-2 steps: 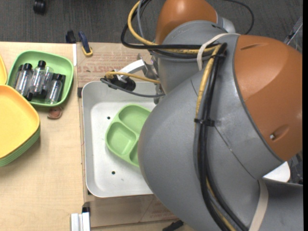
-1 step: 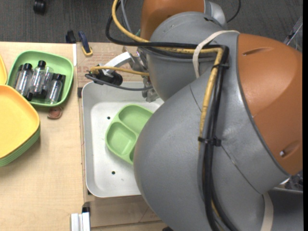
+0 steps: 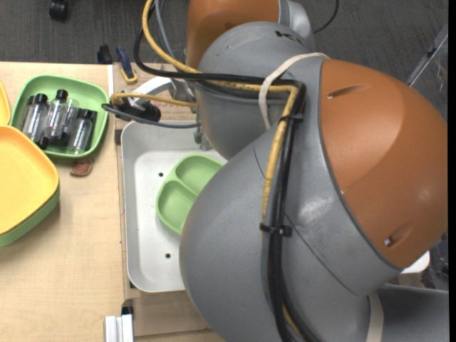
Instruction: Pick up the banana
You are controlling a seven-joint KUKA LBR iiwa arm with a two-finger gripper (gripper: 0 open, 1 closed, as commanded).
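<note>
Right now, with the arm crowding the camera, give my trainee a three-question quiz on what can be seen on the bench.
1. True or false: the green divided dish lies inside the white bin.
2. What does the green tray at upper left hold?
A. small dark-capped bottles
B. spoons
C. oranges
3. What colour are the stacked plates at the left edge?

Key
1. True; the arm covers part of the dish.
2. A, the small dark-capped bottles.
3. Yellow on top, with green rims showing beneath.

Glossy plastic arm (image 3: pixel 306 212) (matt white bin (image 3: pixel 142 212), wooden bench (image 3: pixel 64 283))
</note>
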